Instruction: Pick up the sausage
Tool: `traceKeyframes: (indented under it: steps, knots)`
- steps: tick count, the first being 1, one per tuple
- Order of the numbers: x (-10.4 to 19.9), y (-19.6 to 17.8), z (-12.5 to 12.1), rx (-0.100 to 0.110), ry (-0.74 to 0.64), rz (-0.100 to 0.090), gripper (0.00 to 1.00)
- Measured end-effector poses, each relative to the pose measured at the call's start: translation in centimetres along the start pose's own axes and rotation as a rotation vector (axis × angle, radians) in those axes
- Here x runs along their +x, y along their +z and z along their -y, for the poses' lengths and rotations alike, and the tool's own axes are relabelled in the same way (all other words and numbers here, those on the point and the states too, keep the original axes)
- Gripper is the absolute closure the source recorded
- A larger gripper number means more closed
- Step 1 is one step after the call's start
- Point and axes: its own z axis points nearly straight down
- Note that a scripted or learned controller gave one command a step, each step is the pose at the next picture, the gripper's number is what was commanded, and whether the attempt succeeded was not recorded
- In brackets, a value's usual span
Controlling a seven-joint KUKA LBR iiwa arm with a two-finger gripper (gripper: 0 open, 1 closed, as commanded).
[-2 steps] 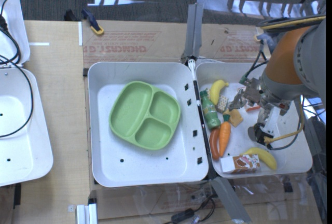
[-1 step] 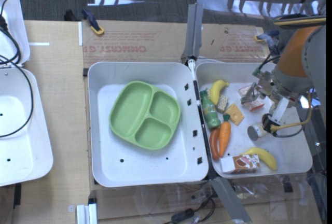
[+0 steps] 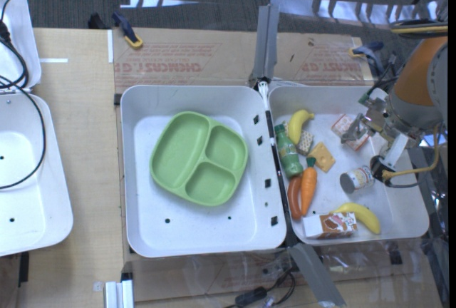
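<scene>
**Approach step, sausage not yet reached**

At the front of the right bin (image 3: 417, 228), a carton (image 3: 331, 225) and a banana (image 3: 363, 216) are seen. Just behind them the sausage (image 3: 293, 198) is found against the bin's left wall, touching the carrot (image 3: 308, 189) on its right, with a green bottle (image 3: 287, 151) beyond. Further back on the right side, the gripper (image 3: 372, 121) is held over a small packet (image 3: 353, 130), well apart from the sausage. Whether it is spread or closed cannot be told. Nothing is seen held. A move left and forward across the bin is judged needed next, then a descent clear of the carrot.
</scene>
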Motion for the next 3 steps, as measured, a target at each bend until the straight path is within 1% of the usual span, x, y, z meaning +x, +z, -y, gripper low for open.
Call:
traceKeyframes:
  steps: [1, 2, 3]
  knots:
    - [4.0, 0.0, -5.2, -0.006, -0.035, 0.004, 0.00]
    - [1.5, -0.2, -2.2, -0.002, 0.019, 0.000, 0.00]
    - [4.2, 0.0, -1.1, -0.005, 0.006, 0.006, 0.00]
